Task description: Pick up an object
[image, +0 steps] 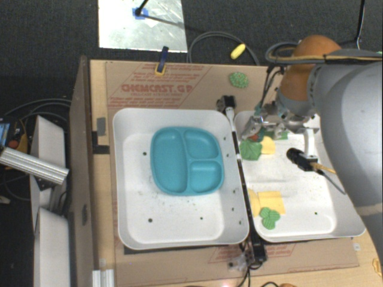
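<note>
Gripper (256,130) low at upper left of right bin (311,220), over green piece (251,150), likely lining up a grasp; grip state unclear.

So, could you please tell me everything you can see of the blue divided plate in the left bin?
The blue divided plate is a rounded-square tray, teal, plastic-looking and matte, split by raised ridges into three compartments: one large at the view's left, two smaller at the right. It lies flat and right way up on the floor of the left bin, roughly central, turned slightly. Nothing lies in it, and nothing but the bin floor touches it. The gripper is over the other bin.
</note>
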{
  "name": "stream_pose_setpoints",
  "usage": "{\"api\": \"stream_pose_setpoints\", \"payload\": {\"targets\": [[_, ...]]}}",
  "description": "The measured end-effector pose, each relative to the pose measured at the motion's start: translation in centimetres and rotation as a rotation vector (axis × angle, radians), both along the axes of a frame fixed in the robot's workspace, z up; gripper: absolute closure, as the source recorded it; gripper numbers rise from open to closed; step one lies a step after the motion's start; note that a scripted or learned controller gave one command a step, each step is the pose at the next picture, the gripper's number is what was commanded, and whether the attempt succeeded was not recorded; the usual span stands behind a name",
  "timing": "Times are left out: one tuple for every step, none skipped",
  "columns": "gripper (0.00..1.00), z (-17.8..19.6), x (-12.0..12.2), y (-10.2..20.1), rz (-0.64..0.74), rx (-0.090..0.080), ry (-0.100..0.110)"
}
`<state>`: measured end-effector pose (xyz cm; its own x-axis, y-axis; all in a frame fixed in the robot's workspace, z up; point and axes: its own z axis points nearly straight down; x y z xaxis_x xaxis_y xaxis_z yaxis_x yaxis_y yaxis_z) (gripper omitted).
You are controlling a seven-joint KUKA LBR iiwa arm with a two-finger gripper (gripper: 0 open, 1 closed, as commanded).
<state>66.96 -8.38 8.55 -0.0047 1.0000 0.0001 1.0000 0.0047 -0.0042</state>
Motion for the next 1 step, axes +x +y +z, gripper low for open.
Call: {"api": "stream_pose_setpoints", "payload": {"targets": [[1.0, 1.31, 0.06, -0.19, 0.002, -0.004, -0.008]]}}
